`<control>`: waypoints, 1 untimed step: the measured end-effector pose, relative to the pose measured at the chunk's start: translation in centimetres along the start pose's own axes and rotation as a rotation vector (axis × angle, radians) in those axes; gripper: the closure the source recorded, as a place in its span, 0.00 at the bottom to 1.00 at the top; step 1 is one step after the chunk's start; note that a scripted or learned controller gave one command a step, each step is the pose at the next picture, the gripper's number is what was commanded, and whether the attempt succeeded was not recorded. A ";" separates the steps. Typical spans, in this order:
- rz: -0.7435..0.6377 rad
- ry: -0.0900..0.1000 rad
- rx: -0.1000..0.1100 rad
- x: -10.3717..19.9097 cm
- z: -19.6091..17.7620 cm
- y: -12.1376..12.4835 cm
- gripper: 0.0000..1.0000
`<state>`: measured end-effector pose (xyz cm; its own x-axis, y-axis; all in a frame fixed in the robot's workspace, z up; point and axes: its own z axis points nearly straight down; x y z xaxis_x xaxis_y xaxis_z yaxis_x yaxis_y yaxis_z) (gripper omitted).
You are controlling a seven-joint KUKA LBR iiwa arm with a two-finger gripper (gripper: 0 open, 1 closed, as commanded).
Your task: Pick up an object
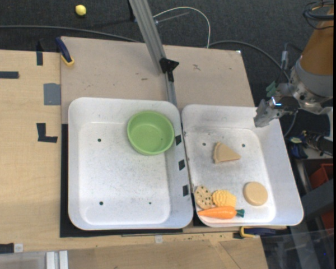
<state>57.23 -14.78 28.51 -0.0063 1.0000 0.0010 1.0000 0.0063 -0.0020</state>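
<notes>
gripper (264,115) over right bin (280,150) rim | green bowl (150,132) in left bin (78,150)

The arm (319,55) behind the tool (264,115) is cut off by the right edge. The tool's fingers are too small and blurred to read. Far left of the tool, the surface (22,150) runs past the frame.

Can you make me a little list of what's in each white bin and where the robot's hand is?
left bin: one green bowl, near its far right corner
right bin: tan wedge in the middle; round tan disc, yellow waffle round, speckled cookie and orange carrot along the near edge
gripper: over the right bin's far right corner, holding nothing I can see
arm: comes in from the right
</notes>
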 end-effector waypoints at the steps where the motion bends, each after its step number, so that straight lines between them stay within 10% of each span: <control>1: -0.001 0.001 0.000 6.0 1.7 0.4 1.00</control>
<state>57.63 -8.75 26.84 -0.0072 1.0000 0.0017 1.0000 0.0072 -0.0024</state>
